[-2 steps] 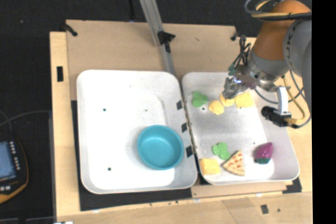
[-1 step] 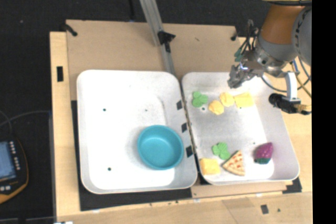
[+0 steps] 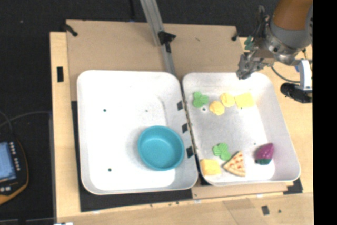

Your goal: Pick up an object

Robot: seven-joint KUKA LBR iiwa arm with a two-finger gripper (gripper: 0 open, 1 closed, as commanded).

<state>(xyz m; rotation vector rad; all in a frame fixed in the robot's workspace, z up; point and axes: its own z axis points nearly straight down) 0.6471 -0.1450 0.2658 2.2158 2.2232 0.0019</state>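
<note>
My gripper (image 3: 244,72) hangs over the far edge of the right bin (image 3: 279,113), pointing down, with nothing seen between its fingers. Below it in the bin lie a yellow block (image 3: 244,100), two yellow lumps (image 3: 227,99) (image 3: 217,108) and a green leafy piece (image 3: 199,99). Toward the near side of that bin sit a purple fruit (image 3: 264,153), a pizza slice (image 3: 235,164), a second green piece (image 3: 221,150) and a yellow cheese wedge (image 3: 210,167).
The left bin (image 3: 105,97) holds a blue bowl (image 3: 160,147) near its front right corner. A grey metal pole (image 3: 150,5) slants up from between the bins. A handheld pendant (image 3: 10,163) lies at the far left.
</note>
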